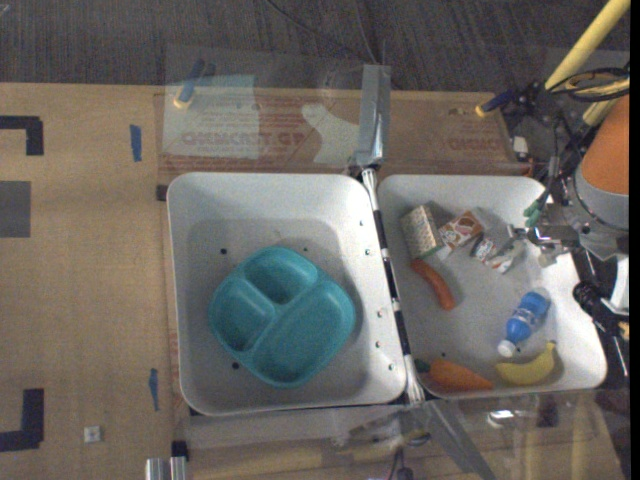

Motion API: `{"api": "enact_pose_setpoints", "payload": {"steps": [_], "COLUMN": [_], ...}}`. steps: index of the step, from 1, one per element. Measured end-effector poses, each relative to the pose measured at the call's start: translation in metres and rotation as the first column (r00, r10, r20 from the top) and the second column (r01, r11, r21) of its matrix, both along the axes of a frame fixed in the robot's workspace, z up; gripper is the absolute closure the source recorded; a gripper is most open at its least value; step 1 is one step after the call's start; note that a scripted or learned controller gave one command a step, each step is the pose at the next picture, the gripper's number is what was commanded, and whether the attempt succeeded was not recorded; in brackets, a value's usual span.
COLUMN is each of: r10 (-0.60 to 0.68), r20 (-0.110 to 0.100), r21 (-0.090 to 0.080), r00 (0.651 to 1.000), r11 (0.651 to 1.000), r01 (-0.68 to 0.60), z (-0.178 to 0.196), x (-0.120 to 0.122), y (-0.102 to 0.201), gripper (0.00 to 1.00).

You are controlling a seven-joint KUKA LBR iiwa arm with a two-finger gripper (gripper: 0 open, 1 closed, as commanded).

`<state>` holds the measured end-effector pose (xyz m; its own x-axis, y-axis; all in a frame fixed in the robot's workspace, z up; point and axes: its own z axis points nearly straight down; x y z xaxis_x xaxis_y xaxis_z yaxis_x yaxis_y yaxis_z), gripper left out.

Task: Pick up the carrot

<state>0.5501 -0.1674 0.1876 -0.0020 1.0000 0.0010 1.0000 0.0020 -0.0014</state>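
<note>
The tapered orange carrot (458,374), stubby with a darker green tip at its left end, was seen lying flat in the near-left corner of the right white bin (590,363), just beside the yellow banana (527,368). Whether the claw (540,230) was gripping could not be told.
</note>
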Motion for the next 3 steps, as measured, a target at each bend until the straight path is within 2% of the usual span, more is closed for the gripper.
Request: {"api": "enact_pose_setpoints", "payload": {"steps": [1,2,3], "r10": [-0.093,0.115,0.159], "r20": [0.005,0.011,0.008], "r21": [-0.003,-0.004,-0.001], "r00": [0.996,0.993,0.987], "r11": [0.996,0.993,0.987], "r01": [0.093,-0.115,-0.159], "z": [0.027,-0.099,-0.099], "x": [0.006,0.014,-0.067], "y": [-0.014,0.068,0.063], "gripper": [0.00,0.00,0.00]}}
